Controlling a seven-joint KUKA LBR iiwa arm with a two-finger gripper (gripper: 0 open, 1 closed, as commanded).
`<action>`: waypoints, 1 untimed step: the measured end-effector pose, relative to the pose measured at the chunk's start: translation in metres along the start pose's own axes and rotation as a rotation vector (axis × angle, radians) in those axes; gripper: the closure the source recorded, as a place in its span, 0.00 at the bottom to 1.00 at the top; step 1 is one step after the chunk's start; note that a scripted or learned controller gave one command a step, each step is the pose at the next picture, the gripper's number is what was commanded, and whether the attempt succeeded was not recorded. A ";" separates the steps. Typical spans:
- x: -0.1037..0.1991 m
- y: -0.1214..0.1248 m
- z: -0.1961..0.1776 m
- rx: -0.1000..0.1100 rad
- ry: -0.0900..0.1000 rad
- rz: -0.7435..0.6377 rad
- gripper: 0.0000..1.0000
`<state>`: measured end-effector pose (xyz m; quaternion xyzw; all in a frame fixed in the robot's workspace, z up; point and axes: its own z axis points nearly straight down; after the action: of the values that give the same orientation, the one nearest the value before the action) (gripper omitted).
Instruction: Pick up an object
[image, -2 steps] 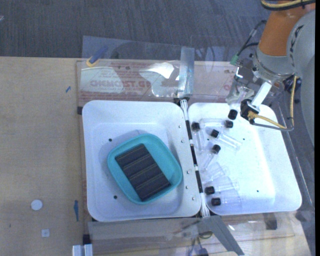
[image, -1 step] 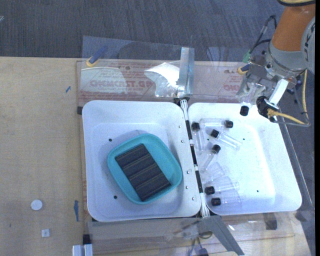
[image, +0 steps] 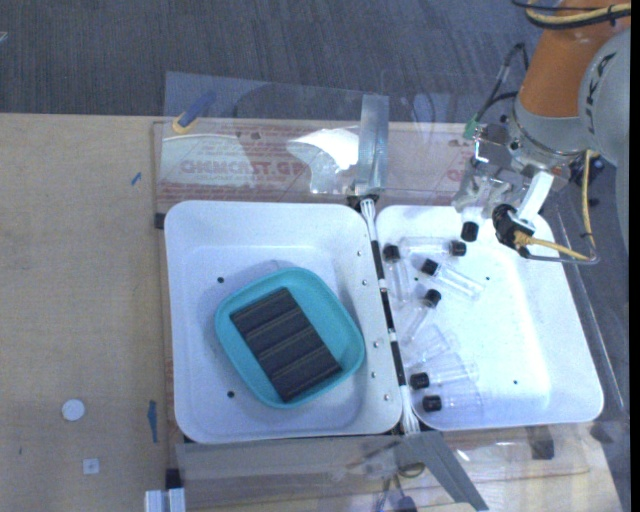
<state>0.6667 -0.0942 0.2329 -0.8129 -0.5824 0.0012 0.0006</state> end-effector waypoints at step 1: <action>0.001 0.000 -0.011 -0.003 -0.002 -0.003 1.00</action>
<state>0.6676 -0.0931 0.2435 -0.8120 -0.5836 0.0011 -0.0010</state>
